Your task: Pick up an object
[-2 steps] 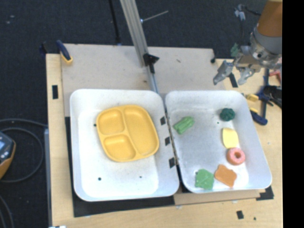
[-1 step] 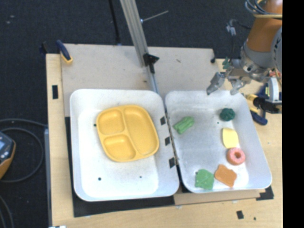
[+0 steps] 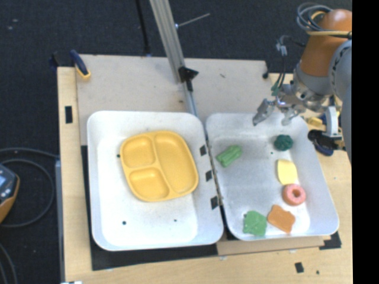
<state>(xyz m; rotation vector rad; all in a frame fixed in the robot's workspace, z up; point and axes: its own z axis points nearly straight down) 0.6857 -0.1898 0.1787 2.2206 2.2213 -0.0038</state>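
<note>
The hand [image 3: 274,113] hangs at the upper right of the frame, over the far edge of the right bin [image 3: 249,158]. Its two fingers are spread apart, with nothing between them. Just below it lies a dark green object [image 3: 283,142]. Further down the right side follow a yellow block [image 3: 286,171], a pink ring [image 3: 294,194] and an orange piece [image 3: 281,218]. A green piece [image 3: 255,223] lies beside the orange one. A light green object [image 3: 228,155] lies near the bin's left wall. The left bin [image 3: 106,218] holds a yellow divided plate [image 3: 159,165]. Both bins rest on the worktop [image 3: 118,81].
</note>
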